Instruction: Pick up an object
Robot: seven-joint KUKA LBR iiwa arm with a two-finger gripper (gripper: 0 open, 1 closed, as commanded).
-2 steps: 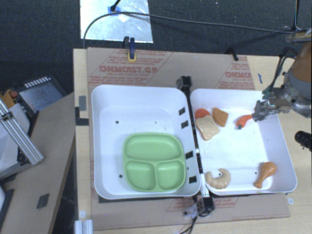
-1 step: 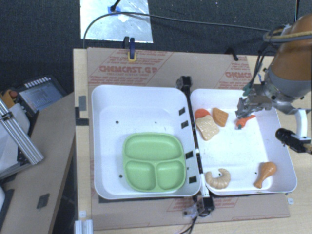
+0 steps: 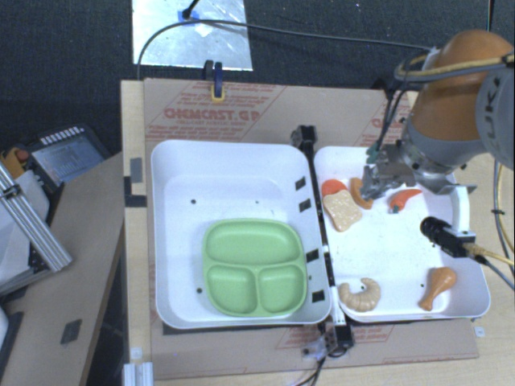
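In the right bin (image 3: 402, 252), several toy foods lie scattered. A tan toast slice (image 3: 344, 211) sits at the upper left, with a red-orange piece (image 3: 332, 187) just behind it and an orange piece (image 3: 359, 195) touching its right edge. My gripper (image 3: 371, 186) hangs low over that orange piece, right beside the toast. A red pepper-like piece (image 3: 405, 199) lies to the gripper's right. Near the front lie a curled shrimp (image 3: 360, 294) and a brown drumstick (image 3: 436, 286). Nothing visibly hangs from the gripper.
The left bin (image 3: 173, 215) holds a green divided plate (image 3: 253, 265). A black divider (image 3: 315, 215) runs between the bins. A black cylinder with a cable (image 3: 441, 235) juts over the right bin's right side. The arm's bulky orange wrist (image 3: 459, 87) looms over the right bin's back corner.
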